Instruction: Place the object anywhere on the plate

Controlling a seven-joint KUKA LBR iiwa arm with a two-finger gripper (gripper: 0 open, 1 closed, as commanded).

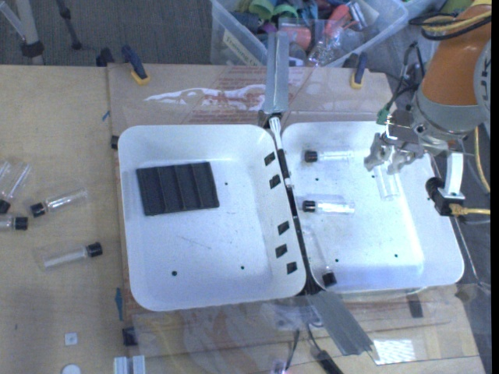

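A dark ribbed plate [177, 187] lies flat in the left bin [203, 287], towards its back left. My gripper [389, 160] hangs over the back right of the right bin [405, 265]. A clear tube [387, 184] hangs upright from between its fingers, so the gripper is shut on it. Two more clear tubes with black caps lie in the right bin, one at the back [326, 156] and one near the middle [327, 206]. A small black cap [328, 279] rests by the front left corner of that bin.
A divider with black clips [281, 201] runs between the two bins. Several loose clear tubes [64, 202] lie on the bench at the left. A clear crate of coloured toys [312, 10] stands behind the bins.
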